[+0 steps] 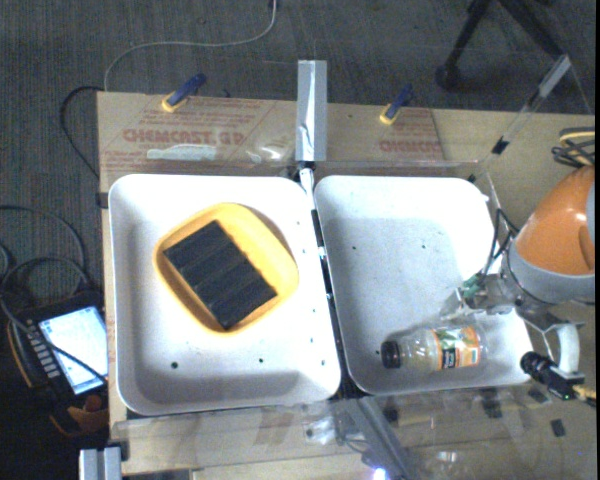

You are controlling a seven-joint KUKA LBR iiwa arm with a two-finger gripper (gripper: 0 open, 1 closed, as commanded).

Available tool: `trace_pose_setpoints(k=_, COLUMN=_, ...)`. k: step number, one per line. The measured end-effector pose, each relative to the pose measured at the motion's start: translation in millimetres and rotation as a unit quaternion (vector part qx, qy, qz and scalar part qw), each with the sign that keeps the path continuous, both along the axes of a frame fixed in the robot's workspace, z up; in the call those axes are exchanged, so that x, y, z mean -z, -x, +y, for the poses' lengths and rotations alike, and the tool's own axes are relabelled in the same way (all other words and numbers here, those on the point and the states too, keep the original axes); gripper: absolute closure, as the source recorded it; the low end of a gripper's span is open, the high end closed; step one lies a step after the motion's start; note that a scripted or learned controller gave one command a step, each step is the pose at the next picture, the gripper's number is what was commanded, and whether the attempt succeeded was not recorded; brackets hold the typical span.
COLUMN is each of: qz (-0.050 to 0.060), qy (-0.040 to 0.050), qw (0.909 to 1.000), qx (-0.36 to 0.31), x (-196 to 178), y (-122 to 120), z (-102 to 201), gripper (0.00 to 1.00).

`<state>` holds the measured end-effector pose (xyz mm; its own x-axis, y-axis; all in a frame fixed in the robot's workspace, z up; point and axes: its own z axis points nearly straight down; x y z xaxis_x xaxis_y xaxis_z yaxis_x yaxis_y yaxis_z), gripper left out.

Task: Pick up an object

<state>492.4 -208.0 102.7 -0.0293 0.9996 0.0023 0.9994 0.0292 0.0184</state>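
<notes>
The arm enters from the right, its orange band over the right bin's far-right edge. The gripper sits low near that bin's right wall, just above the bottle; whether it is open or closed cannot be told, and nothing is seen in its grasp. The bottle lies on its side along the near wall, dark cap pointing left. In the left bin, well apart, a yellow dish holds a black ridged block.
</notes>
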Motion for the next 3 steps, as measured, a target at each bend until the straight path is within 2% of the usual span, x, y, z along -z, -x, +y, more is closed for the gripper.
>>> trace_pose_setpoints(k=1, qz=0.000, qy=0.0000, qw=1.0000, qx=0.000, x=0, y=0, z=0, gripper=0.00)
trace_pose_setpoints(k=2, qz=0.009, qy=0.0030, qw=0.9967, qx=-0.081, x=-22, y=9, z=10, gripper=0.00)
trace_pose_setpoints(k=3, qz=0.010, qy=0.0035, qw=0.9929, qx=-0.118, x=-23, y=9, z=5, gripper=0.00)
